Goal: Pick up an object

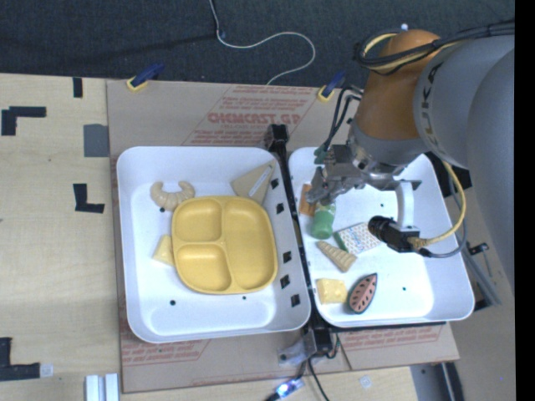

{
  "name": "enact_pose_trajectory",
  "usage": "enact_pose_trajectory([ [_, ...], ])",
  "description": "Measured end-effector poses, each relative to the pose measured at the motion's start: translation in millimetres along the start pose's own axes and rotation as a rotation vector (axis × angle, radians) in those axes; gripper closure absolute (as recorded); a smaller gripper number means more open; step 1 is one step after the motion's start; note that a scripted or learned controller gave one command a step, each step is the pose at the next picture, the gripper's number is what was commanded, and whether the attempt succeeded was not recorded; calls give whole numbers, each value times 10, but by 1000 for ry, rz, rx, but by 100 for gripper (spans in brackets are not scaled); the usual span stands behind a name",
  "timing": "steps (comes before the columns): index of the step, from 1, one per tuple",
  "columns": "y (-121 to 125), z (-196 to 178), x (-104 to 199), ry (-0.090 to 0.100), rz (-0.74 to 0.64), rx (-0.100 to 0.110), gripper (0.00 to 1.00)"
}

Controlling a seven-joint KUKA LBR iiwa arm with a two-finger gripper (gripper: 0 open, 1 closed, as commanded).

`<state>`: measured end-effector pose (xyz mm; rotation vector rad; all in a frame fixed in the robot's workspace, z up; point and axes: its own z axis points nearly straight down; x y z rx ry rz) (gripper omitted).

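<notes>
My claw (320,197) is low over the green piece (323,221) by the bin wall (294,224); can't tell its grip, and it might clip that wall.

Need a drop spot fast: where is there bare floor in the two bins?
Left bin: bare strip below the yellow plate. Right bin: bare patch right of the striped oval toy. Crowded near the divider, around the green piece, cone and claw.

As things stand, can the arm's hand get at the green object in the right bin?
Probably yes. The hand hangs right over the green object near the right bin's left wall, and nothing lies on top of it, though the wall and a cone-shaped piece sit close.
</notes>
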<state>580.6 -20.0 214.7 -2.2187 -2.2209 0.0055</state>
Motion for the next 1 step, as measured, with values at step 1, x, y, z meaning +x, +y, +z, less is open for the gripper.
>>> enact_pose_trajectory([
  [1, -73, -77, -118, 1, 1, -2, 100],
])
